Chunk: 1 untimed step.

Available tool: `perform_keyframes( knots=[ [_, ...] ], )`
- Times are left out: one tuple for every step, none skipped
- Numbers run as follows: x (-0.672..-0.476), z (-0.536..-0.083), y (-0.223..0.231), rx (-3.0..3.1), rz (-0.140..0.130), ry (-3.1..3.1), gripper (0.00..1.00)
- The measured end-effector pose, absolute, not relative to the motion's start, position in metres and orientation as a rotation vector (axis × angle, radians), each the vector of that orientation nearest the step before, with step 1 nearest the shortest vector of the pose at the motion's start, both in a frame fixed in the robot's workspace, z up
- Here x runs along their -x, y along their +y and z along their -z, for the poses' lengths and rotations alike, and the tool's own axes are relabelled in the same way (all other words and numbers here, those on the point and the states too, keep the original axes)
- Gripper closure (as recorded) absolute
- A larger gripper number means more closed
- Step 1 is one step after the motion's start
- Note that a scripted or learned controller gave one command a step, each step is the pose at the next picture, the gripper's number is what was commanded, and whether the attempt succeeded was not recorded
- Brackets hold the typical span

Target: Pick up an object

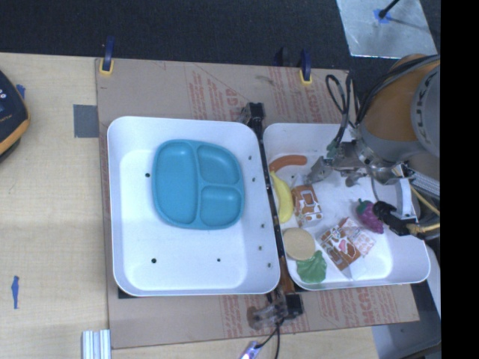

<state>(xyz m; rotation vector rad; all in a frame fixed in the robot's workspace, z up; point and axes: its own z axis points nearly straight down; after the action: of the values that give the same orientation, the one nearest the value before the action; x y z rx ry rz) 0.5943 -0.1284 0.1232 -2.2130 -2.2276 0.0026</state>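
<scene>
The gripper hangs over the right bin. The sausage, banana and packet lie left of it. The divided plate lies further left, in the left bin.

A grey KUKA arm, banded in orange and trailed by black cables, is pictured.

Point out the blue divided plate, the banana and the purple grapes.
blue divided plate (198,183): camera view, on the ridge where its three compartments meet.
banana (283,197): camera view, middle of its curved yellow body.
purple grapes (368,215): camera view, centre of the bunch.
</scene>
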Motion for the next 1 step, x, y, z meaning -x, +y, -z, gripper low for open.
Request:
perform_keyframes(
  knots=[
    [-0.5940, -0.1588, -0.1887, 2.218, -0.003, -2.224, 0.00]
  ],
)
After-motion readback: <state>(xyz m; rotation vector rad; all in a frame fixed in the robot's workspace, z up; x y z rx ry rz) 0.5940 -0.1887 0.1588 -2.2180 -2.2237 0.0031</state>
